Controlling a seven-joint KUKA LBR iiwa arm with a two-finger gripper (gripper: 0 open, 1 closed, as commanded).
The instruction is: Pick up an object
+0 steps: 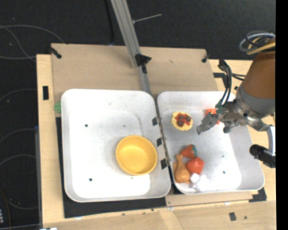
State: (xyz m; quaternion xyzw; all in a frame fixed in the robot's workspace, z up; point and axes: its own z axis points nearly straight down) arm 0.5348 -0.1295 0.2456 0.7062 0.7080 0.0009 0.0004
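Note:
In the right bin (230, 176) a small round tart (182, 120) with a red topping lies near the left wall. A cluster of toy foods sits at the front left: a red tomato (195, 165), an orange-brown piece (181, 169), a red-orange piece (187, 151) and a small white piece (196, 178). My gripper (215, 125) hangs over the middle of the right bin, just right of the tart. It is open, its two dark fingers spread with nothing between them. A small orange-red part (210, 111) shows by the wrist.
A yellow bowl (136, 155) stands in the left bin (86, 109) near its front right. A slanted metal pole (129, 32) rises behind the bins. Cables trail from the arm at the right.

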